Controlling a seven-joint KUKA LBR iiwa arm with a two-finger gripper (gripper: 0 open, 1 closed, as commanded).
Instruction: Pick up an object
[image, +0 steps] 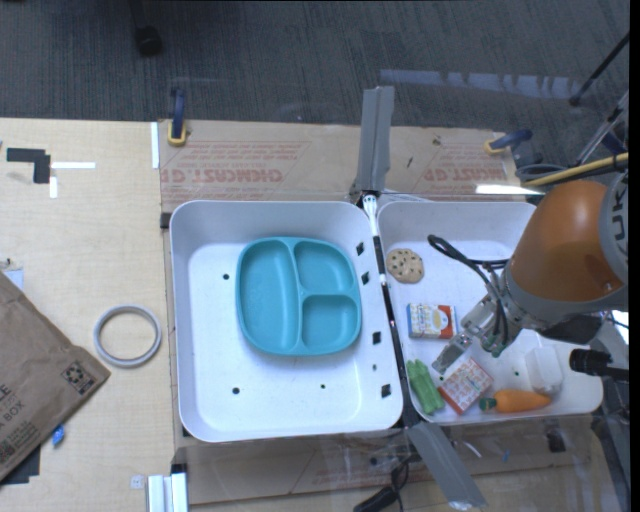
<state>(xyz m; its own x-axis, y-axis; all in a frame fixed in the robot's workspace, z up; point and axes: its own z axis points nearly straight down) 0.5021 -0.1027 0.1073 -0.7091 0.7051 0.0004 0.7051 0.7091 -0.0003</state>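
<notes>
So we're looking down on the worktop (80, 230) with the two white bins side by side, and we'll use the divider (383, 290) between them as our reference for everything. Left of the divider, the left bin (200, 400) has a teal plate (298, 296) with three compartments sitting flat roughly in its middle, near the divider but not touching it. Right of the divider, the right bin (460, 215) has all the small stuff: a cookie (405, 264) just beside the divider toward the far end, a small snack packet (431, 320) a bit further right of it and nearer to us, a green veggie thing (422, 387) right up against the divider at the near end, a red-and-white box (466, 384) just right of that, and a carrot (520, 401) further right along the near wall. There's also something white (541, 368) past the carrot that we can't make out. The arm (565, 245) comes in from the right side, well away from the divider, and the gripper (462, 348) hangs low between the snack packet and the box, just above the box. We honestly can't tell whether the fingers are spread or pressed together, it's too small and cluttered there. Way left of the divider, out on the worktop, there's a grey ring (127, 334) and a cardboard piece (35, 375).
</notes>
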